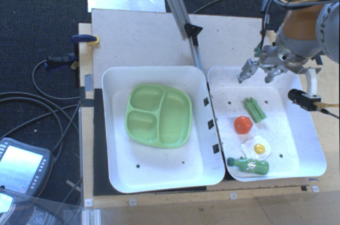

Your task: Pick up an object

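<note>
Over the far end of the right bin we see the fingers of the arm hanging in the air. They are spread apart, and nothing is between them. We think they sit a little above the bin floor, but we cannot tell how high.

We can pick from four toys in that bin. A green bean lies closest to the fingers, just a bit nearer to us than they are. A red tomato sits beside the bean, close to it but not touching. A fried egg lies near the front of the bin. A green bottle lies on its side just beside the egg, right at the front edge.

Next door, the left bin holds a green plate with three sections. Both bins rest on the counter.

We judge that the pick has not started yet. The arm looks to be in the reaching step, with no toy touched.

For the next move we would aim at the bean, since it is the closest. The fingers need to slide toward us, line up across the thin bean, go down around it, and then squeeze. The bean is skinny and low, so we think the fingers must go almost to the floor or they may miss it.
</note>
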Robot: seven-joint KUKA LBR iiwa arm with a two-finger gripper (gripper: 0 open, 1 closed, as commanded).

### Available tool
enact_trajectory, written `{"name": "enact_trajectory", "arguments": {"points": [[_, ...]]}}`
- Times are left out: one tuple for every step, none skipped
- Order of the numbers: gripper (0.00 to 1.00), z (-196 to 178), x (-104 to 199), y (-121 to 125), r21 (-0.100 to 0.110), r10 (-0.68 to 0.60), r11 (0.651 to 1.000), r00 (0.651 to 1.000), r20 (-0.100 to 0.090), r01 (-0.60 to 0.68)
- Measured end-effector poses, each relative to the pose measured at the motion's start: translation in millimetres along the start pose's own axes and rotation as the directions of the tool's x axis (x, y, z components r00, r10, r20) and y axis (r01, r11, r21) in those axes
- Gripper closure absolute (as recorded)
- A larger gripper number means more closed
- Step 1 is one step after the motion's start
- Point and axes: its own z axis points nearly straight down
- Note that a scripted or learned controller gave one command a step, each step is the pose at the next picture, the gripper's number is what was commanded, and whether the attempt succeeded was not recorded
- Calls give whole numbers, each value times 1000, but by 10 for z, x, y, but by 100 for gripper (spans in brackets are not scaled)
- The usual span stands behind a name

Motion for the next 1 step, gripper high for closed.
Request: {"name": "enact_trajectory", "arguments": {"points": [[0, 619, -32, 22, 1, 6, 1000, 1000, 0, -6]]}}
